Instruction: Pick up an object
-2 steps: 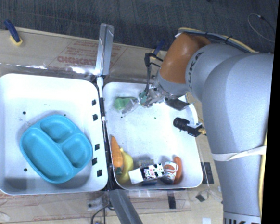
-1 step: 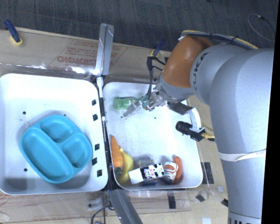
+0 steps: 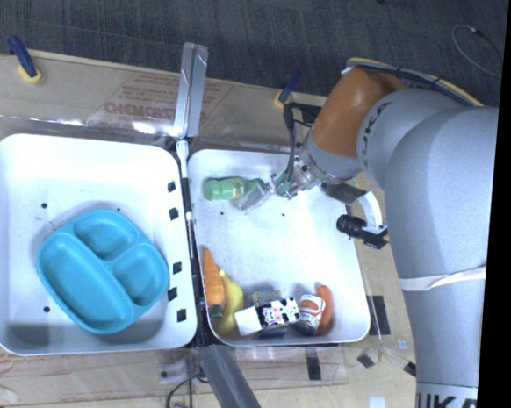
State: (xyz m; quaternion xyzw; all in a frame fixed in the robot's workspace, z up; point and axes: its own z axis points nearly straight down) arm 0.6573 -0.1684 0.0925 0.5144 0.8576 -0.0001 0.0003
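We see a green bottle [image 3: 224, 188] lying on its side near the top edge of the right bin [image 3: 339, 258]. Its long axis runs almost left to right across the view, with the rounded green body to the left and the pale, clear end pointing right and slightly down toward the gripper [image 3: 285, 185].

The grey arm [image 3: 433, 186] reaches in from the right, its orange band [image 3: 346, 113] sitting above the bin's upper right corner, and the wrist bends down and to the left. The gripper sits just beside, perhaps touching, the bottle's right end; we cannot tell how it stands at this size.

Along the right bin's bottom edge we see a carrot [image 3: 209, 274], a banana [image 3: 230, 307] and a patterned box [image 3: 269, 316]. The left bin [image 3: 16, 224] holds a blue divided tray [image 3: 100, 270].
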